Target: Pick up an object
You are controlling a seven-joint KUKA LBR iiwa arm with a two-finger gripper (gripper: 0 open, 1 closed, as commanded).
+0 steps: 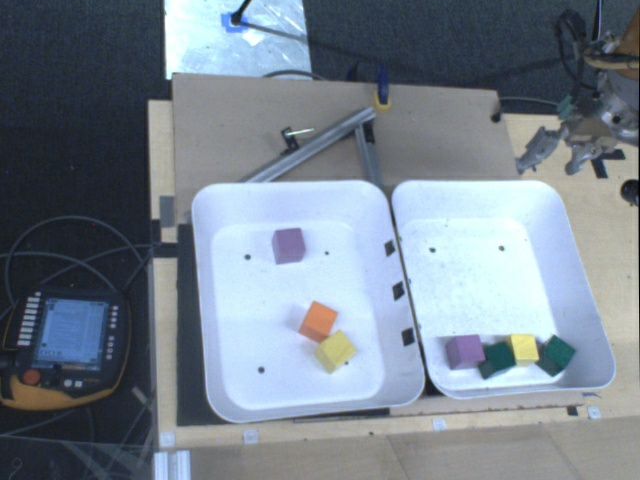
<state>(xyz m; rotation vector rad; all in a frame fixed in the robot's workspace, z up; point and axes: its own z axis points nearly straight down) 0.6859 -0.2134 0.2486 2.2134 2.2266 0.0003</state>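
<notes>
Looking down on the left bin (215,298), I count three cubes: a purple cube (288,245) toward the far side, and nearer me an orange cube (319,320) touching a yellow cube (336,351) at one corner. Being cubes, none has a long axis; the purple one sits nearly square to the bin walls, while the orange and yellow ones are turned at a slant to them.

In the right bin (575,258) I count four more, lined up along the near wall: a second purple cube (464,351), a dark green cube (495,359), a small yellow cube (524,347) and another green cube (556,354). The middle ones press against each other.

So I see seven cubes in all: two purple, two yellow, two green, one orange.

My end effector (570,148) sits at the upper right, above the tabletop (450,118) beyond the far corner of the right bin, well apart from every cube. Its fingers look splayed apart, with nothing between them and touching nothing I can make out.

A teach pendant (65,348) lies on the floor at left.
</notes>
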